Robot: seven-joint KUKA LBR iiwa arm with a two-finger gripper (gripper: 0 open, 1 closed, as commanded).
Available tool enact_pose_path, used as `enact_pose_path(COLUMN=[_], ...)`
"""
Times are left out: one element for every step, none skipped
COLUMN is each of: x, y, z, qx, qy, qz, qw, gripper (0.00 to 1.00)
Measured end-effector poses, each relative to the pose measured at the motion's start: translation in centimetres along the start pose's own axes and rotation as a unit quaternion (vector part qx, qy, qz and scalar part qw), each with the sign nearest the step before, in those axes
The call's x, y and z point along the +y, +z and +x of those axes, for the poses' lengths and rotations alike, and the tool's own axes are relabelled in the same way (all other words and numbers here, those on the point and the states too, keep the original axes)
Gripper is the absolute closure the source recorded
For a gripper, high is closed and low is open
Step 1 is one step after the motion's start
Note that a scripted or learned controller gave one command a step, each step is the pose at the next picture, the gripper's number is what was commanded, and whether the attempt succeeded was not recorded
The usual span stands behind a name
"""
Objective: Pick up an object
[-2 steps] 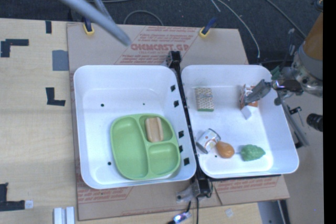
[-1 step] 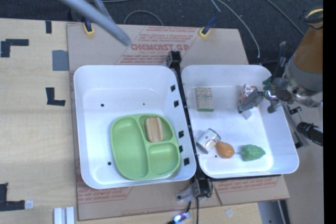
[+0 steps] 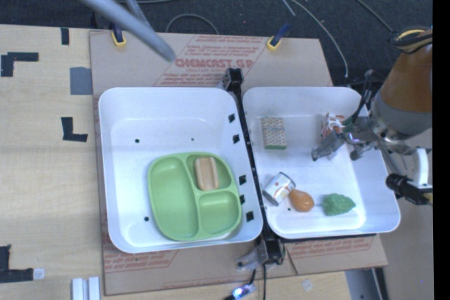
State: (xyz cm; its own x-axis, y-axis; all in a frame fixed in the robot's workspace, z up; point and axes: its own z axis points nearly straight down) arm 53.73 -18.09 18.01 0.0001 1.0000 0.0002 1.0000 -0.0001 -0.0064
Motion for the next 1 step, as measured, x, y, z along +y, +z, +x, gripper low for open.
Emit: enact_pose_path(x=[-0.73], y=[4.61], z=[0.04], qx=[0.000], qy=[0.000], qz=[0.000], qw=[1.0000], gripper=[0.00])
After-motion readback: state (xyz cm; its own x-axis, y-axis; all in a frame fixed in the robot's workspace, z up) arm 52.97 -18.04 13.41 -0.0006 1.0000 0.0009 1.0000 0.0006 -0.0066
